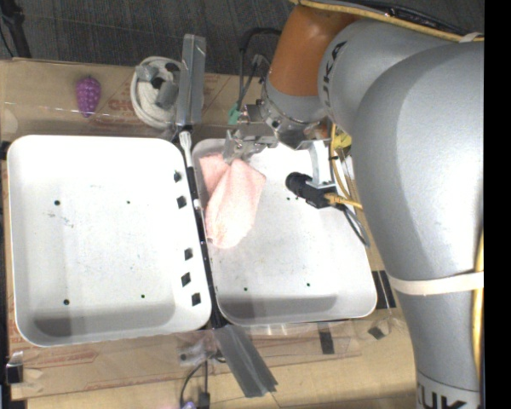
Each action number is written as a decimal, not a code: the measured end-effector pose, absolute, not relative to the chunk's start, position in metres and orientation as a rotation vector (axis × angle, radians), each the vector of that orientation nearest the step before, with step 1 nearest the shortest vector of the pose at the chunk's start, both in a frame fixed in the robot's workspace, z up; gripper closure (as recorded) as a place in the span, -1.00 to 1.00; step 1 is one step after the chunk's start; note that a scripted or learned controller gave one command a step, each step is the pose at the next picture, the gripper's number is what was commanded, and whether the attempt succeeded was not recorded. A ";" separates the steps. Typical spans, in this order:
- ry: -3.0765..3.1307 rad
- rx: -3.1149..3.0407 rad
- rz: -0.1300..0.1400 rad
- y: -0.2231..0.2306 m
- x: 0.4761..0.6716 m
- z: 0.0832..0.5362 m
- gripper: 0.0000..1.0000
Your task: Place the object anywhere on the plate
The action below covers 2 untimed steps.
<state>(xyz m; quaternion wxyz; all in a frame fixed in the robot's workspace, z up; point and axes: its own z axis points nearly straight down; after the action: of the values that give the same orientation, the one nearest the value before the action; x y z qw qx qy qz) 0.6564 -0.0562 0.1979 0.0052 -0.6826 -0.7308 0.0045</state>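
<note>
So, the jaws were clamped on the top end of the soft pink cloth (230, 198), which hung down inside the shallow white plastic bin (298, 254) nearer the grey arm (409, 143), close to that bin's wall on the side away from the arm. Whether its lower end touched that bin's floor, couldn't tell. A small purple knobbly thing (88, 95) sat well away from that bin, out on the brown surface (34, 83).
</note>
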 end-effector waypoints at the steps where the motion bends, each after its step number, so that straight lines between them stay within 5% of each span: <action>1: -2.303 -2.132 0.005 -0.055 0.657 0.230 1.00; 2: -2.682 -1.626 0.006 -0.012 0.632 0.239 1.00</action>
<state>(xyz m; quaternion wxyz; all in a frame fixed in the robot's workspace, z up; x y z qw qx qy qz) 0.6317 -0.0123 0.2387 0.0026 -0.5183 -0.8552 0.0020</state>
